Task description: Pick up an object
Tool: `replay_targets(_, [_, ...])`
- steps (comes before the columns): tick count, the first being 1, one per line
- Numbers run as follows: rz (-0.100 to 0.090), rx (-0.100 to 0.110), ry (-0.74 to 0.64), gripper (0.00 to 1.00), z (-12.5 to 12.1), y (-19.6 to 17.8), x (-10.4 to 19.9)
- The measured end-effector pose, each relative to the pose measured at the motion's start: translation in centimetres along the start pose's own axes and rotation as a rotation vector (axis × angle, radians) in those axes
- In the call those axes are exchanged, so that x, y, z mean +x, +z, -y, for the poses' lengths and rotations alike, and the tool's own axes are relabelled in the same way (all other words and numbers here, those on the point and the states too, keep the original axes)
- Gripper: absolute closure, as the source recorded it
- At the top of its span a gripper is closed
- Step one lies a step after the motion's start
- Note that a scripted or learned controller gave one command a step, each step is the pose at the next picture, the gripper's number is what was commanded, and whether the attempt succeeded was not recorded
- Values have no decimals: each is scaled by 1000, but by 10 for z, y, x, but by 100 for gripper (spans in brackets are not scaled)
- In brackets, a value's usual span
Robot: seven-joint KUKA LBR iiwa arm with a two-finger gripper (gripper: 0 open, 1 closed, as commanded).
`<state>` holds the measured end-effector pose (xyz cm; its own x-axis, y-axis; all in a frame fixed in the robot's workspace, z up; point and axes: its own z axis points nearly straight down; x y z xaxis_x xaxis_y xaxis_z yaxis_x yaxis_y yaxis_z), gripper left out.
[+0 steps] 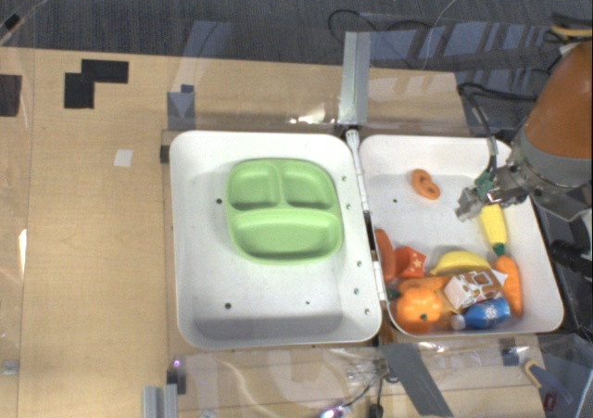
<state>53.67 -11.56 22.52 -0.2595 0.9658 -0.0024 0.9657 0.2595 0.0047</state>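
My gripper [478, 194] hangs over the right bin [398, 161], near its right wall. A yellow corn cob [494, 226] lies just below and to the right of it; whether they touch is not visible. A small orange piece [426, 184] lies alone on the bin floor to the gripper's left. Along the bin's front lie a banana [461, 261], a carrot [510, 284], an orange [419, 307], a red pepper [406, 263], a white carton [471, 288] and a blue bottle [487, 314].
The left bin [199, 249] holds a green divided plate [283, 209]. A metal divider post [352, 82] stands behind the seam between the bins. The arm's orange band [561, 110] sits at the right edge, with cables behind it.
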Motion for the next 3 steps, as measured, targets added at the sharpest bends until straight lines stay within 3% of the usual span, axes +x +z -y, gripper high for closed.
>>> replay_targets(1, [-2, 4, 166, 100, 0, 11, 42])
replay_targets(2, [-2, 3, 167, 0, 0, 11, 42])
replay_targets(3, [-1, 6, 303, 0, -56, 74, -26])
